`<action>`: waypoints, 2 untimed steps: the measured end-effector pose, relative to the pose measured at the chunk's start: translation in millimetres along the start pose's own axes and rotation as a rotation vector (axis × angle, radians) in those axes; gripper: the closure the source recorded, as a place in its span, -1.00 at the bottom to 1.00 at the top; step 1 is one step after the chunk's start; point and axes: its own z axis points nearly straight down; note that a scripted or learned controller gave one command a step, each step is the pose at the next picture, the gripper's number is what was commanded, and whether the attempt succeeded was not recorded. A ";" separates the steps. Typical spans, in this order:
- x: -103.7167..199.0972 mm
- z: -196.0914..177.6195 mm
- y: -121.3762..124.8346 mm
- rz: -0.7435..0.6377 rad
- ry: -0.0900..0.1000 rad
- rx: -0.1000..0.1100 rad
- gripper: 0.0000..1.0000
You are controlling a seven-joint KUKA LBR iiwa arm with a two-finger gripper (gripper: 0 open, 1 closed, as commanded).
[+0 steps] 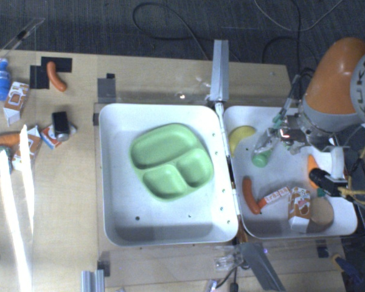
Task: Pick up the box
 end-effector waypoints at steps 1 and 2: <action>-27.6 101.3 -65.7 0.019 -0.001 -0.004 -1.00; -25.8 91.9 -63.2 0.016 0.001 -0.008 1.00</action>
